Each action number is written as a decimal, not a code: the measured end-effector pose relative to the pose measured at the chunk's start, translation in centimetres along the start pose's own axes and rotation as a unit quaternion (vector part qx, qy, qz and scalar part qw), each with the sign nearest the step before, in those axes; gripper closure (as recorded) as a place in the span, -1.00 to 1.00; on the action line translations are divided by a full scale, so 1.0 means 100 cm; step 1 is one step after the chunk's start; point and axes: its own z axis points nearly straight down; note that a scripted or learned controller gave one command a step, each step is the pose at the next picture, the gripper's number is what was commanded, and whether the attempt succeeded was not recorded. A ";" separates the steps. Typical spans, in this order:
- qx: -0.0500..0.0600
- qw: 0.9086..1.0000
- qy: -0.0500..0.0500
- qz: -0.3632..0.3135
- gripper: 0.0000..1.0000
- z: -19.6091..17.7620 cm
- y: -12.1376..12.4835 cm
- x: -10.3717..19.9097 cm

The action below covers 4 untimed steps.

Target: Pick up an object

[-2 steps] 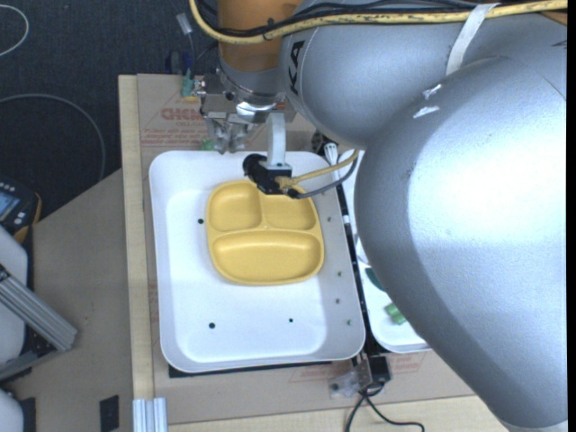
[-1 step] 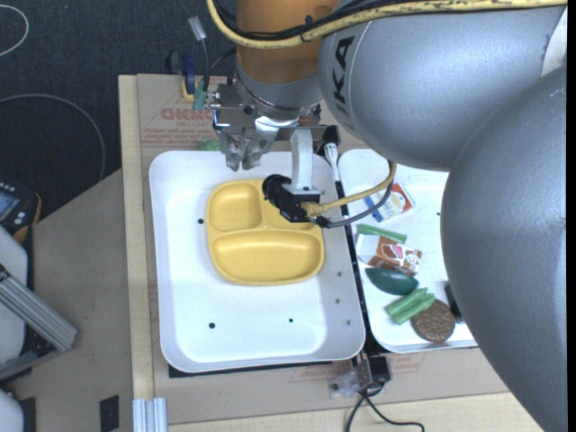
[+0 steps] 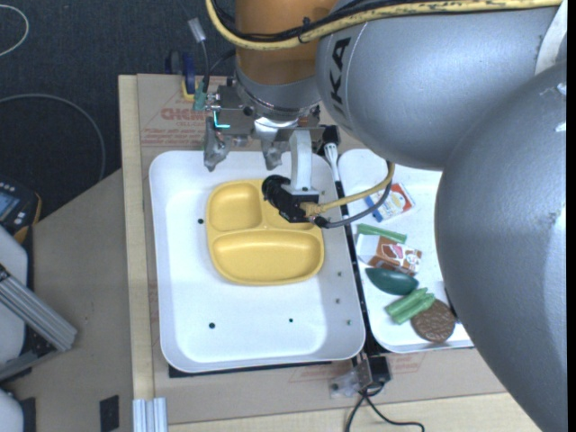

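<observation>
White left bin (image 3: 180, 268) – yellow divided tray (image 3: 261, 237), end effector (image 3: 241, 158) fingers apart above, "KUKA" arm (image 3: 432, 70)

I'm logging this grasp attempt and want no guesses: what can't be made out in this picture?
- Right bin: its right part is covered by the arm.
- Packet: print too small to read.
- Gripper above the yellow tray: too small and cluttered to tell its grasp.

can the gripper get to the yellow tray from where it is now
Probably yes. The gripper hangs over the left bin, just past the yellow tray's far edge, and nothing lies on or around the tray.
</observation>
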 end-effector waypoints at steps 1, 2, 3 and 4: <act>-0.001 1.000 0.001 -0.001 1.00 -0.011 0.000 0.001; 0.000 1.000 0.000 -0.001 -1.00 -0.010 0.000 0.001; -0.003 1.000 0.000 0.001 -1.00 -0.012 0.026 -0.001; 0.006 1.000 -0.001 0.002 -1.00 0.057 -0.063 -0.025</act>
